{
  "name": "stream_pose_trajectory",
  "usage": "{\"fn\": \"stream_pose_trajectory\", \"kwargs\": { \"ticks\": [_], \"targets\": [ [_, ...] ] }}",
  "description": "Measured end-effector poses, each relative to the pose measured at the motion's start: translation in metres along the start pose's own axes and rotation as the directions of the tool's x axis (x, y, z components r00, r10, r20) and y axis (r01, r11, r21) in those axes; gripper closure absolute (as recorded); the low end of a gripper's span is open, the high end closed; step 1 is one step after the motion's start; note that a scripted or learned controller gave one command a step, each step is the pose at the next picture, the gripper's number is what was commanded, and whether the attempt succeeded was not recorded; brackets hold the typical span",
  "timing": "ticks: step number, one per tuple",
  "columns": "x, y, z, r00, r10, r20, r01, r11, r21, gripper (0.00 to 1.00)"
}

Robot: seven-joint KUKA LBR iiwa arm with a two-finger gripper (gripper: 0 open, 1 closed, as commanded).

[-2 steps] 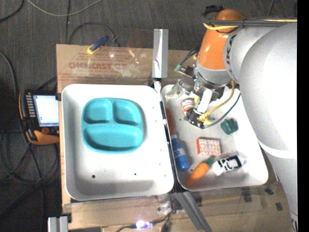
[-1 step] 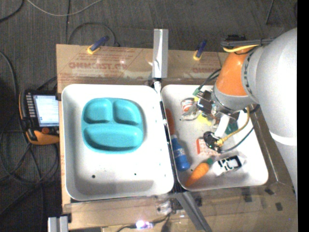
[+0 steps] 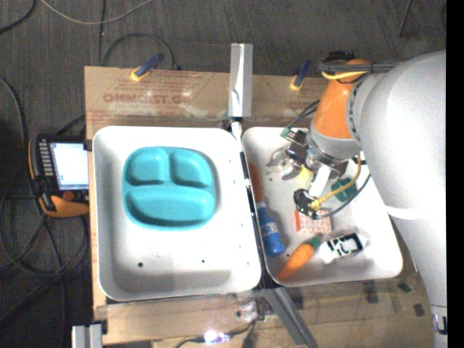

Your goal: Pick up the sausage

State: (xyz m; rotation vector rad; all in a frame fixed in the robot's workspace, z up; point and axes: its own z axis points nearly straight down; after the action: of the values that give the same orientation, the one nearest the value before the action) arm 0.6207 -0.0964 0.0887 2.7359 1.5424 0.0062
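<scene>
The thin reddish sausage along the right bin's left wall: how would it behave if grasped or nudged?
The sausage looks long, narrow and rounded, so it would probably roll if pushed sideways. It lies close along the bin wall, above the blue bottle, so a grasp may slip off. Being so slim, it is probably light.

Two white bins: left bin (image 3: 109,267) and right bin (image 3: 377,263). One teal divided plate (image 3: 171,187) in left. One blue bottle (image 3: 271,232), one carrot (image 3: 299,258) in right.
</scene>
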Motion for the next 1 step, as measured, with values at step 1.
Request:
{"fn": "stream_pose_trajectory", "kwargs": {
  "ticks": [1],
  "targets": [
    [-0.0218, -0.0340, -0.0011, 1.000, -0.016, 0.000, 0.016, 1.000, -0.008, 0.00]
  ]
}}
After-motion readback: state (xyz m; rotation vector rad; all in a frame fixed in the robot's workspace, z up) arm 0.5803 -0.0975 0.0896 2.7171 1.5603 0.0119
